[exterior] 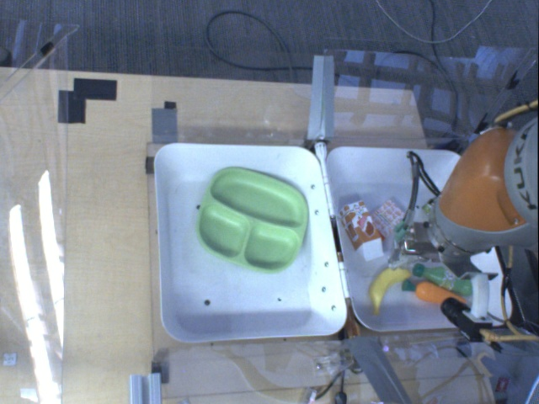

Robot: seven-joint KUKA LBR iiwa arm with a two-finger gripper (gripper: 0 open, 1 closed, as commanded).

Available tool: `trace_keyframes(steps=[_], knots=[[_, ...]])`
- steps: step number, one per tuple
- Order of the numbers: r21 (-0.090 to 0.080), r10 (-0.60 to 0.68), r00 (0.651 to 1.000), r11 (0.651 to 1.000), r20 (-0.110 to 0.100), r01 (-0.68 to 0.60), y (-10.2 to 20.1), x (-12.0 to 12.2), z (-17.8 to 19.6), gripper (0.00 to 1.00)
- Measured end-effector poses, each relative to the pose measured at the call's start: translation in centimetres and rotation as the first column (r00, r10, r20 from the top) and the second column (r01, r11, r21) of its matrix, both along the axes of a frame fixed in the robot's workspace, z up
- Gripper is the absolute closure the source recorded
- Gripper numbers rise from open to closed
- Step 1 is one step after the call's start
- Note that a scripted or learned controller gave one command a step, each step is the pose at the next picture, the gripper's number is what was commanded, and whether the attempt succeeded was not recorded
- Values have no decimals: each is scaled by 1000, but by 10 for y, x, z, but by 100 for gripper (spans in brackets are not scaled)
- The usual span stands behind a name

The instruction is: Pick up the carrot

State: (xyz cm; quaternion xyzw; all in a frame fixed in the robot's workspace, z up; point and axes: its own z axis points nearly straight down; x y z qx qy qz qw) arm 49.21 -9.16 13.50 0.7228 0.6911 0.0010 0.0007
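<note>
Item 1, arm (pixel 493 183): grey with an orange band, reaching in from the right and standing over the right bin (pixel 370 162). The gripper (pixel 417 241) hangs low at the near-right part of that bin; whether it is spread or pressed together cannot be told, as the wrist hides it.

Item 2, carrot (pixel 438 293): orange, with a green top pointing left, lying flat near the front of the right bin, just below and to the right of the gripper. Nothing shows it lifted or pinched.

Item 3, banana (pixel 386 284): yellow, curved, lying just left of the carrot, its upper end close to the carrot's green top.

Item 4, snack packets (pixel 369 221): two small red-and-white packs in the middle of the right bin, apart from the carrot.

Item 5, left bin (pixel 181 310): holds a green divided plate (pixel 253 217) with three compartments.

Item 6, worktop (pixel 84 268): pale wood, carrying both bins.

Step in hand, as judged: the approach, with the gripper near the carrot but the grasp not yet made. The next move calls for settling over the carrot's body, across its narrow width, and staying off the banana beside it.
</note>
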Motion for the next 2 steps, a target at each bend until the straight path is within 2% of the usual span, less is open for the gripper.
trace_keyframes(steps=[1, 2], knots=[[1, 153, 988, 988, 4, -153, -30, -3, -47, 0], [-2, 366, 931, 931, 4, -366, -54, 20, -47, 0]])
